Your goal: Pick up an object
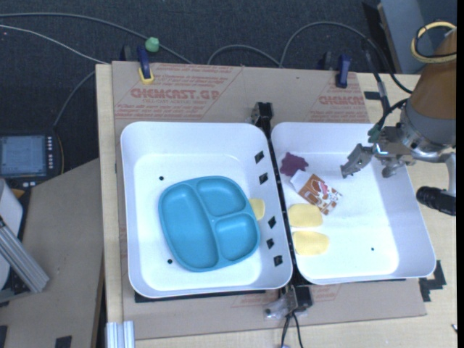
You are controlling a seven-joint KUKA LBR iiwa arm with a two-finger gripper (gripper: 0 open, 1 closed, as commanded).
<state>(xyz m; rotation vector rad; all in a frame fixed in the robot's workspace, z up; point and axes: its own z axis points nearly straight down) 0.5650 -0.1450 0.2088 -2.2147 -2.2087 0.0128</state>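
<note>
Down at six o'clock, right at the near edge of the bench, a black cable plug (290, 307) sits where the two bins meet, and just above it the left bin (138, 194) carries a big blue divided plate (209, 222), three compartments facing up, lying flat and filling most of that bin's floor. A small yellow piece (257, 208) peeks out at the plate's three o'clock edge, touching or tucked just under the rim, hard to say which. Over to the right bin (384, 252): a cluster hugs its nine o'clock side. A purple piece (293, 163) lies at the top of the cluster, a red-and-white printed packet (319, 193) lies tilted just below and to its right, and two pale yellow pieces (308, 229) lie one beneath the other at the cluster's six o'clock end, touching or nearly so. Now the arm (435, 96), grey and orange, reaches in from three o'clock, and the gripper (370, 162) hangs over the bin's upper middle, at about two o'clock from the packet and clear of it. Its fingers stand apart, nothing between them. Behind the bins, at twelve o'clock, blue clamps (145, 69) pin a printed cardboard sheet (181, 85) to the bench.
</note>
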